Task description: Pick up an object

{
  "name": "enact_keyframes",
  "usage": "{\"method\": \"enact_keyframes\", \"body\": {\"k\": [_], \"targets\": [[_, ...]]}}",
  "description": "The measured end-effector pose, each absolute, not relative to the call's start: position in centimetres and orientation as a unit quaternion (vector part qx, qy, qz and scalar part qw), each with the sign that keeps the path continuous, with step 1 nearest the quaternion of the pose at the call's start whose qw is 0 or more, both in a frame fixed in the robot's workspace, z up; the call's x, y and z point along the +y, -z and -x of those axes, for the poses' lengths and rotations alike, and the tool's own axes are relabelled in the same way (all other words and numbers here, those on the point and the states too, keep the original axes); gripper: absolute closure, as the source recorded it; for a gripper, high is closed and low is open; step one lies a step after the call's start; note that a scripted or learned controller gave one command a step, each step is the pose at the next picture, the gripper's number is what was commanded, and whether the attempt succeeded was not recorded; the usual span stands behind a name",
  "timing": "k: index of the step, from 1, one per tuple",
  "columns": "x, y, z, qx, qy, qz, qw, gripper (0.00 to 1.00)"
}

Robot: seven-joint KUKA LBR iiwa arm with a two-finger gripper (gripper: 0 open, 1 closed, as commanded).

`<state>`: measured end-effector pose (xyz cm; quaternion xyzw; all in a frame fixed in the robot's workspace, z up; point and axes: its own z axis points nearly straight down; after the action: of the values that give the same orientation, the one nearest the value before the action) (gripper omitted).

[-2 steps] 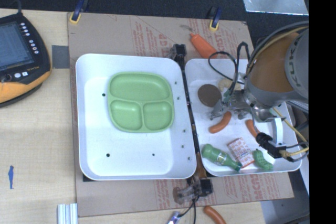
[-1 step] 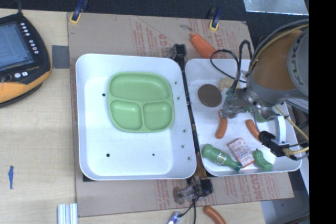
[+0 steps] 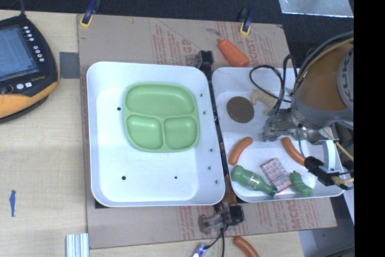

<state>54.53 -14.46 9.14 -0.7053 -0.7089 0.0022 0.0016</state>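
The right bin (image 3: 224,82) holds a brown round disc (image 3: 240,109), an orange sausage (image 3: 240,148), a second orange sausage (image 3: 294,151), a green bottle (image 3: 252,180), a small red-and-white packet (image 3: 275,172) and a green piece (image 3: 301,183). A pale item (image 3: 260,97) lies near the disc. My gripper (image 3: 275,128) hangs low over the middle of the right bin, between the disc and the second sausage. I see nothing held in it.
The left bin (image 3: 102,177) bears a green divided plate (image 3: 161,115). An orange carrot-like toy (image 3: 233,53) lies on the cardboard beyond the right bin, another orange piece (image 3: 247,245) at the front edge. A teach pendant (image 3: 21,66) sits at far left. Black cables (image 3: 267,75) loop over the right bin.
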Motion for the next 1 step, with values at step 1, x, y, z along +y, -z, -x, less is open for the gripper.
{"method": "enact_keyframes", "body": {"k": [1], "targets": [[-19.37, -21.12, -57.58, -0.708, -0.0008, 0.706, 0.000, 1.00]]}}
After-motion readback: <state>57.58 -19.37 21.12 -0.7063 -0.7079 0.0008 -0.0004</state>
